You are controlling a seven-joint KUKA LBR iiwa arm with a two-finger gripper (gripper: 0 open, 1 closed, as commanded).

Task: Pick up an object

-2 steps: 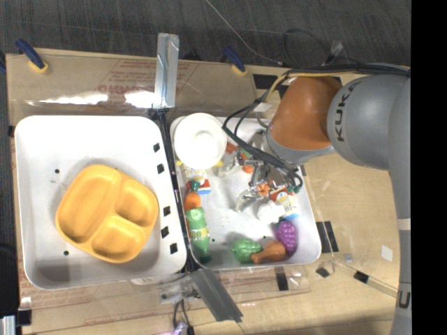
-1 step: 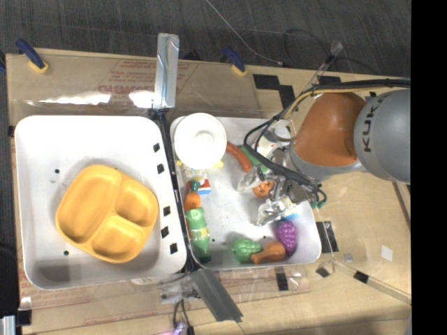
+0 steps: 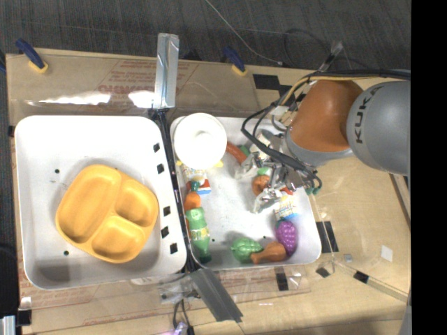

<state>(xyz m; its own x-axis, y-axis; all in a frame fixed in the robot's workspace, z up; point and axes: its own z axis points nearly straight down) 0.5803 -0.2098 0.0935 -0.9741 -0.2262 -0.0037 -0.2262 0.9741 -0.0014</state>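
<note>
Currently, gripper (image 3: 274, 190) sits low in right bin (image 3: 230, 128) among toys near purple grapes (image 3: 286, 234); finger state can't be told, no obj lifted, pick still pending.

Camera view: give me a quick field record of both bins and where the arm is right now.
left bin: holds a yellow divided tray
right bin: white round lid at the far left corner, toy foods along the left wall and near edge
purple grapes: near right corner
green bottle: against the left wall
arm: over the right bin's far right part
pincer: low among the toys, grip unclear
</note>
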